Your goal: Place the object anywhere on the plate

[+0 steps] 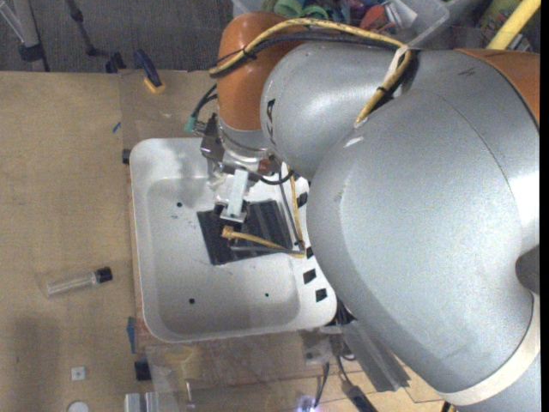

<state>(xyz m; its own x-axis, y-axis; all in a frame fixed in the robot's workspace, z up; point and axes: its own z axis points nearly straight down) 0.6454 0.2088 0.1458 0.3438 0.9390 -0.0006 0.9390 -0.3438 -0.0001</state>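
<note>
Camera view: white bin (163, 307); black plate (262, 221) flat on the bin floor, right of centre; gripper (232, 202) lowered over the plate's upper-left part, whether apart or together cannot be told; slender tan object (256, 242) lying on the plate, left end just below the gripper tip; long axis left to right, dipping slightly rightward.
</note>
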